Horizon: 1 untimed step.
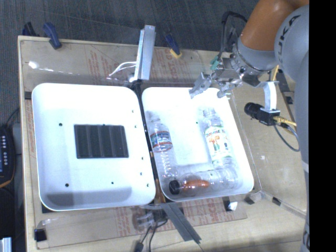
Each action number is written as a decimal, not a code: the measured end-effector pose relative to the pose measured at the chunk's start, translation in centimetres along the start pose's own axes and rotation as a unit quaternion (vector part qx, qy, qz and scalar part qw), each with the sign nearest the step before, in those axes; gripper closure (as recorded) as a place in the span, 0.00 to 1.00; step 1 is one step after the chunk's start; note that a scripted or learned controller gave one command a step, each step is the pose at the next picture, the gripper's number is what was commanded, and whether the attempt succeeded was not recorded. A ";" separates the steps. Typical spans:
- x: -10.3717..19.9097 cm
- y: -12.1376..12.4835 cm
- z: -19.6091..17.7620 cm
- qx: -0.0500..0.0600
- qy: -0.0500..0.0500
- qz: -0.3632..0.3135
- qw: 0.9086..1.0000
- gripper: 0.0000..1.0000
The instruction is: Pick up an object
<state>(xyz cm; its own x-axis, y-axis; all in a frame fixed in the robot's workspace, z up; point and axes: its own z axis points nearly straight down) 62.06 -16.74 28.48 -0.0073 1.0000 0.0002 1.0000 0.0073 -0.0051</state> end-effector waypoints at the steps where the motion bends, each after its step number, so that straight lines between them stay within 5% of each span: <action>1: -4.2 -1.8 8.3 0.000 0.000 -0.156 0.988 0.00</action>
<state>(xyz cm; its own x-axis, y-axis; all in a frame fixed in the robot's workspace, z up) 60.21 -20.95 20.15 -0.3146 0.9492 0.0020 0.9492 0.3147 -0.0041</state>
